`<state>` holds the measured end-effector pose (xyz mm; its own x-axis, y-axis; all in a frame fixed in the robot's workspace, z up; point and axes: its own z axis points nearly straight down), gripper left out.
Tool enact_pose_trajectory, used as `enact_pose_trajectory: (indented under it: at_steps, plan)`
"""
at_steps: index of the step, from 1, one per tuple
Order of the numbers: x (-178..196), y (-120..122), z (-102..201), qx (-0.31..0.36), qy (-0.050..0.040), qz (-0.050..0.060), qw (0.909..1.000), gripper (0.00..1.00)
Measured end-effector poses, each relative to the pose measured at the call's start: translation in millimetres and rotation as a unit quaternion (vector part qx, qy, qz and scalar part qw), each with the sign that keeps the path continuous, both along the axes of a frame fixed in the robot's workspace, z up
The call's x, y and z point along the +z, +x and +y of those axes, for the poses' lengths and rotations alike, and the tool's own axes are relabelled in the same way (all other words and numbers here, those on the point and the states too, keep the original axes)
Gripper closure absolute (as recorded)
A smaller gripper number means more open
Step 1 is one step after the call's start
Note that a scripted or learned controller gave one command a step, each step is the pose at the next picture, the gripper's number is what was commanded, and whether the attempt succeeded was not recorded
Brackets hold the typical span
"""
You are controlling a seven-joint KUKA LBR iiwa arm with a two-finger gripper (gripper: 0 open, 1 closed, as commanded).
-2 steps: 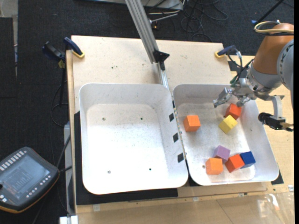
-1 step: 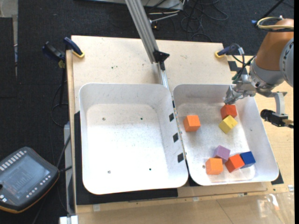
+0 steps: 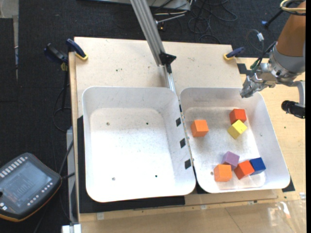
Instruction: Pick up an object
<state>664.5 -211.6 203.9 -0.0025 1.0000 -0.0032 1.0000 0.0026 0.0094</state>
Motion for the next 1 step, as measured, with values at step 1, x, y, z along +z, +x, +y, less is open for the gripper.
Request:
enact_pose_trajectory:
  at_steps: [1]
  plan:
    - [54.7, 1.8, -0.2, 0.000, -0.0001, 0.000, 1.0000, 1.00]
